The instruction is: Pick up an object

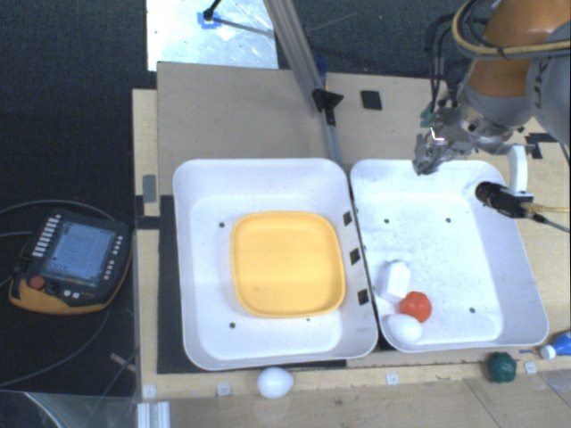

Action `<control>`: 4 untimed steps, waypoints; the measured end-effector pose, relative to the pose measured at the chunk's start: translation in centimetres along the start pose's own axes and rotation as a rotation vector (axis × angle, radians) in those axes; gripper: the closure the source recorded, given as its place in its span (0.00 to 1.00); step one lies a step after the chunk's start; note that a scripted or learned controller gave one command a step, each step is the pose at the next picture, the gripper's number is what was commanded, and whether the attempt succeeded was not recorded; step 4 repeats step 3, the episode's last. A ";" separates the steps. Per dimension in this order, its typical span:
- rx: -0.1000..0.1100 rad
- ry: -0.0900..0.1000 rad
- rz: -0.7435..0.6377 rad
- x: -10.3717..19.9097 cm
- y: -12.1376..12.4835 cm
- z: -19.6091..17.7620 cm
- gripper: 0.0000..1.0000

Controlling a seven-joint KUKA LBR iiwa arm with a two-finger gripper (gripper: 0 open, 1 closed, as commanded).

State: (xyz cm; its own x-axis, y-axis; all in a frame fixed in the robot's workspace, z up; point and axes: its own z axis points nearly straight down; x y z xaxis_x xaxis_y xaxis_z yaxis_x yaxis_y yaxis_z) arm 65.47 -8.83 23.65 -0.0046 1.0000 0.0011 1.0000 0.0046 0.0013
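A yellow plate [288,263] lay in the left bin [201,328]. In the right bin [513,275], a red ball [415,307] and white pieces [393,279] sat untouched at the near-left corner. The end effector [430,160] hovered at the far rim, its grip unreadable; nothing looked lifted yet.

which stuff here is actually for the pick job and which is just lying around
For the job:
gripper, above the right bin's far edge
right bin
orange ball
white block
white egg, in the bin's near corner

Lying about:
yellow plate in the left bin
white egg on the bench
green ball
teach pendant
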 end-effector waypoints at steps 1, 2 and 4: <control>0.000 0.000 0.000 5.3 0.6 -0.7 1.00; 0.001 0.000 0.000 10.0 0.2 0.3 1.00; 0.000 0.001 -0.001 15.7 -0.4 -0.4 1.00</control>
